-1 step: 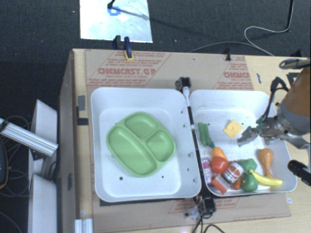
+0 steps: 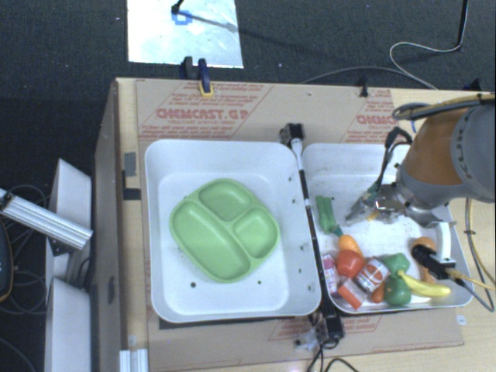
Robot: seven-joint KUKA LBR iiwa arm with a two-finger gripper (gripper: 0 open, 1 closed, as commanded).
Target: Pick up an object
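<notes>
My gripper (image 2: pixel 373 208) hangs over the middle of the right bin (image 2: pixel 341 169), above bare white floor. Nothing shows between its tips. A green cucumber-like piece (image 2: pixel 327 214) lies just left of it by the bin's left wall. Below it, toy food is heaped along the front: an orange ball (image 2: pixel 349 244), a red tomato (image 2: pixel 350 263), a small red-and-white can (image 2: pixel 376 272), a green pepper (image 2: pixel 397 291) and a yellow banana (image 2: pixel 426 288).
The left bin (image 2: pixel 167 285) holds a green divided plate (image 2: pixel 225 229). A metal rail (image 2: pixel 308 223) separates the two bins. The arm's orange band (image 2: pixel 434 149) looms over the right bin's far right part. Cardboard (image 2: pixel 209 111) lines the bench behind the bins.
</notes>
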